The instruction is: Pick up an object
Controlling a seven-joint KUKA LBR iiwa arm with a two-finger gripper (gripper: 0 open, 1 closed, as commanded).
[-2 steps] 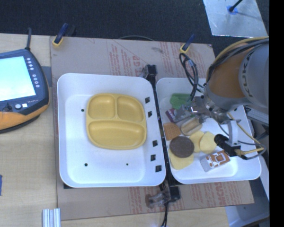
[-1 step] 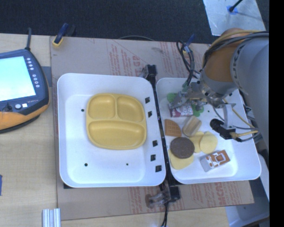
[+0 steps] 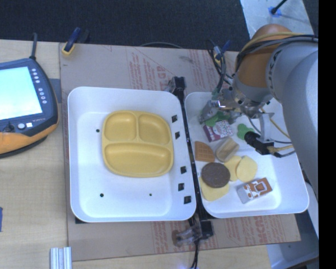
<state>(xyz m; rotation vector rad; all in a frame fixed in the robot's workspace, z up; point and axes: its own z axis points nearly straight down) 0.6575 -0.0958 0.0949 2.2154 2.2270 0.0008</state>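
Closest to us, we see the big grey arm with its orange band, reaching into the right bin. Its gripper is low at the back of that bin, right by a small packet. A brown cookie, yellow rounds and a little carton lie nearby. The left bin holds a yellow tray.

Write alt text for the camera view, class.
A grey arm's gripper hangs over the right bin, above toy food including a brown cookie. The left bin holds a yellow divided plate; a teach pendant lies left.
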